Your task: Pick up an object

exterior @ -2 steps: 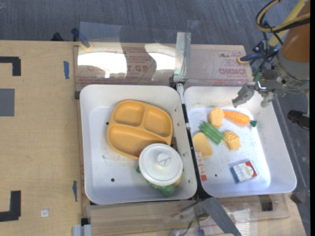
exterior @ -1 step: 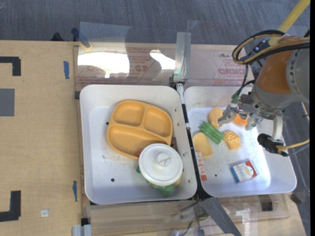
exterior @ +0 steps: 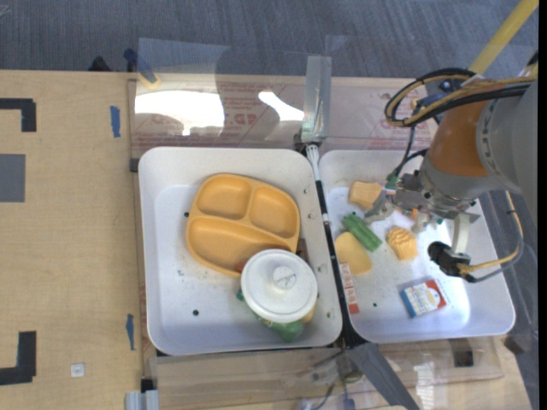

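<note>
The grey KUKA arm [exterior: 504, 139] reaches in from the right of the camera view, its orange band [exterior: 453, 148] sitting just above the wrist. The wrist is bent downward, carrying the two-finger gripper [exterior: 416, 214] low, with its metal parts pointing toward the view's left. Black and yellow cables [exterior: 427, 92] loop over the top of the arm and trail beside the wrist.

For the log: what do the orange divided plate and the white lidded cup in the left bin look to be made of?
Divided plate: looks like moulded plastic, matte orange, with smooth rounded compartment walls and an even colour. White lidded cup: probably plastic too; the lid is smooth and slightly glossy with a raised knob in the middle, and a green part peeks out beneath it. Neither looks like metal or glass, though a single view leaves that open.
</note>
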You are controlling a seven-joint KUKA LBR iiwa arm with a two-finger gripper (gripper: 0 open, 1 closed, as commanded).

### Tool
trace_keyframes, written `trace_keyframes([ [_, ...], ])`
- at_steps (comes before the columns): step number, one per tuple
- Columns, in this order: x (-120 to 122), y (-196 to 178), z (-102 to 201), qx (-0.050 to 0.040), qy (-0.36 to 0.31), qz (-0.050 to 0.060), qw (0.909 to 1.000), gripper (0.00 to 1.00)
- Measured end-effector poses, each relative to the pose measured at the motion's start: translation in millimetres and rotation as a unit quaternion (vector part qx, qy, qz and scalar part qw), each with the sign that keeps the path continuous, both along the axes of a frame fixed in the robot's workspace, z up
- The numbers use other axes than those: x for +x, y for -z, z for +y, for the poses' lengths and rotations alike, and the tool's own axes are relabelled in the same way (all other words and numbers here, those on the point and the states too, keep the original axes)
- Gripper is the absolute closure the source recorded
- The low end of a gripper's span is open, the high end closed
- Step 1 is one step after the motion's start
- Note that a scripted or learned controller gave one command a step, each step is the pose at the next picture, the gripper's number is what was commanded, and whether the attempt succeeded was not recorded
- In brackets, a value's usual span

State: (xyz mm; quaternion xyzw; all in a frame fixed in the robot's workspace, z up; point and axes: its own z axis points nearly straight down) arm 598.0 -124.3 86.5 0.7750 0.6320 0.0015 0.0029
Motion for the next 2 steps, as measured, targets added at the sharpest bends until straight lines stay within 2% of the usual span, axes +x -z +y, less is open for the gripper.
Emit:
trace_keyframes([
  [1, 64.4, 0.7, 28.1, 0.0011, 0.019, 0.000, 0.9998, 0.00],
  [2, 65.8, -7.5, 28.8, 0.0002, 0.017, 0.000, 0.9999, 1.00],
])
